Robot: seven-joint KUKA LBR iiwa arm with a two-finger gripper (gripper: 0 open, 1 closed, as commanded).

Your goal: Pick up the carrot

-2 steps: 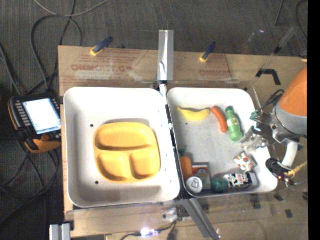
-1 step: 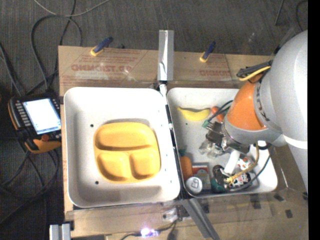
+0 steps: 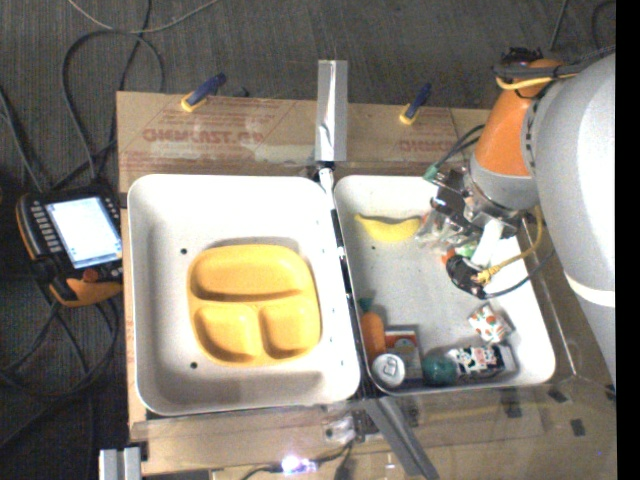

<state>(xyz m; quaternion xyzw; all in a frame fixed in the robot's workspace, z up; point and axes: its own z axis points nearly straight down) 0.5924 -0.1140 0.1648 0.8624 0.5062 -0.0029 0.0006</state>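
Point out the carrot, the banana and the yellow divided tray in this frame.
carrot [image 3: 373,332]: camera view, on the middle of its orange body by the right bin's left wall.
banana [image 3: 388,228]: camera view, on its curved middle.
yellow divided tray [image 3: 255,271]: camera view, on the floor of its long upper compartment.

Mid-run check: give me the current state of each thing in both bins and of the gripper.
carrot: lying by right bin's left wall, not gripped.
banana: lying at right bin's far end.
can: on its side, near edge.
yellow tray: flat in left bin, compartments bare.
gripper: low beside banana, away from carrot.
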